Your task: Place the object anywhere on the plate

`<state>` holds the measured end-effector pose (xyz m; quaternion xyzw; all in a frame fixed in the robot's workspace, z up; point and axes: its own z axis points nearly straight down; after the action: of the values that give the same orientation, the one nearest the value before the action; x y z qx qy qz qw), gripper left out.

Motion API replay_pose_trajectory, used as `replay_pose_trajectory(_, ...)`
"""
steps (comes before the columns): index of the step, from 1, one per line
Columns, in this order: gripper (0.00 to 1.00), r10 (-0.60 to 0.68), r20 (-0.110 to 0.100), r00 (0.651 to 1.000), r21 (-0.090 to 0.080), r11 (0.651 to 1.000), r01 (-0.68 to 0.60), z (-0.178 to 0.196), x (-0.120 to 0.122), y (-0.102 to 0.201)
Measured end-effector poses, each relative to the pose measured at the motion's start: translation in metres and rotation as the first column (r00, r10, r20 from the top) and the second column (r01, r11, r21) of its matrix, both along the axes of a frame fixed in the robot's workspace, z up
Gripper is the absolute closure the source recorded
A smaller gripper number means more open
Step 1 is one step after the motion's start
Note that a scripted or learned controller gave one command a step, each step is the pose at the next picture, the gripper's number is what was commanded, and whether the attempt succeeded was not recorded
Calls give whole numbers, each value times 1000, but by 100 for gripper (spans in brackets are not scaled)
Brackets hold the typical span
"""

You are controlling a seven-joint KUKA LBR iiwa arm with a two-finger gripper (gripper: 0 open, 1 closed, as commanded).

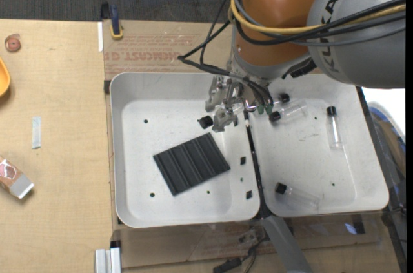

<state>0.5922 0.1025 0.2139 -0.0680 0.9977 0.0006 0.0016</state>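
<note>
A black ridged plate (191,163) lies flat and slightly askew in the left bin (129,136), near its middle. My gripper (222,111) hangs over the back right part of that bin, just above and to the right of the plate's far corner. A small black-capped piece (205,122) shows at the gripper's lower left tip; whether it is held is unclear. In the right bin (361,162) lie clear vials with black caps: one at the far right (333,126), one by the wrist (284,105) and one near the front (293,193).
The arm's orange band (277,4) and grey body cover the back of the right bin. The rim between the bins (253,155) runs just right of the plate. On the wooden bench to the left lie a grey strip (36,133) and a small block (16,180).
</note>
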Motion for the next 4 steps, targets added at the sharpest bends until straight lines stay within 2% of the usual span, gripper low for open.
replay_pose_trajectory(1, 0, -1, 0, 1000, 0, 1000, 1, 0, 0, 0)
replay_pose_trajectory(2, 0, 423, 1, 906, 0, 906, -423, -121, 22, 75)
replay_pose_trajectory(3, 0, 31, -2, 1000, -1, 1000, -31, -121, 37, 126)
replay_pose_trajectory(4, 0, -265, -2, 964, -1, 964, 265, -122, -12, 126)
